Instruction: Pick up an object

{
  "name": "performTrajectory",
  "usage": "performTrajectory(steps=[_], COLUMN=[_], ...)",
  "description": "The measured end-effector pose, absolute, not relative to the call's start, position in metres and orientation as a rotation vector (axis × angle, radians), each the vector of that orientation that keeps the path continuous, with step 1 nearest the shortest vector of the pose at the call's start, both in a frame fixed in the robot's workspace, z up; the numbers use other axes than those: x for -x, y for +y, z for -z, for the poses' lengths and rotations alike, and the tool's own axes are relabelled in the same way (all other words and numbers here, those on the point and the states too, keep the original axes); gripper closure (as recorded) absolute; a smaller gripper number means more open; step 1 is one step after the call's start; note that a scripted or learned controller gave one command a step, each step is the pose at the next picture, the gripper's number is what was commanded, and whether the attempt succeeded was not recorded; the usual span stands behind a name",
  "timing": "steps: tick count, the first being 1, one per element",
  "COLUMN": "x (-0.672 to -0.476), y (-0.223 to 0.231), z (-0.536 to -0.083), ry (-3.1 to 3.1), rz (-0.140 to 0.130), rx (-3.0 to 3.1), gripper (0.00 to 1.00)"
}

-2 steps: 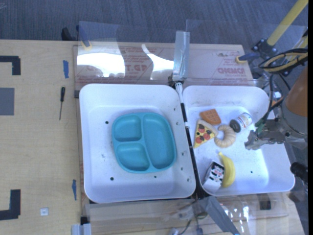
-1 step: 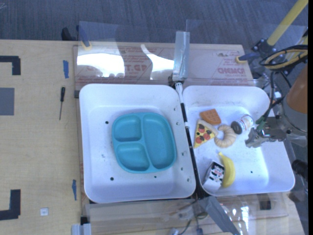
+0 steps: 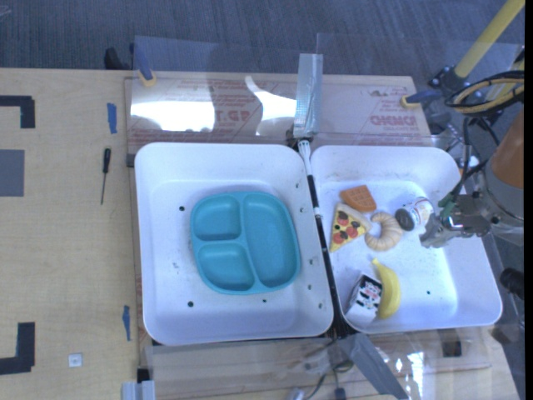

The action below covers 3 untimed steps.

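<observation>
Two white bins fill mid-frame. Left bin (image 3: pixel 158 248): teal divided plate (image 3: pixel 246 242). Right bin (image 3: pixel 466 294): cracker (image 3: pixel 358 198), pizza slice (image 3: pixel 347 227), croissant (image 3: pixel 384 232), small can (image 3: pixel 413 215), banana (image 3: pixel 386 288), black-white box (image 3: pixel 365 297). Gripper (image 3: pixel 435 237) at right edge, just right of can, grip state can't tell, nothing visibly held.

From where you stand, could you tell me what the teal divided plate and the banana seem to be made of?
Teal divided plate: likely moulded plastic, smooth with a soft sheen and rounded compartments. Banana: probably a plastic toy, uniform glossy yellow.
</observation>
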State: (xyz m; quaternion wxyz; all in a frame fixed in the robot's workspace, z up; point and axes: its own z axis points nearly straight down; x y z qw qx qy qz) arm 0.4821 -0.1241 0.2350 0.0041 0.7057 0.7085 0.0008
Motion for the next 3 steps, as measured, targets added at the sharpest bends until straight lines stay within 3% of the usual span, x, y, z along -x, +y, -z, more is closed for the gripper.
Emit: performTrajectory(steps=[1, 2, 3], x=[-0.478, -0.480, -0.479], y=[-0.109, -0.109, -0.109], z=[-0.124, -0.136, -0.135], ry=[2.226, 2.221, 2.221], rz=[0.006, 0.000, 0.001], rx=[-2.225, -2.221, -2.222], gripper=[1.00, 1.00, 0.00])
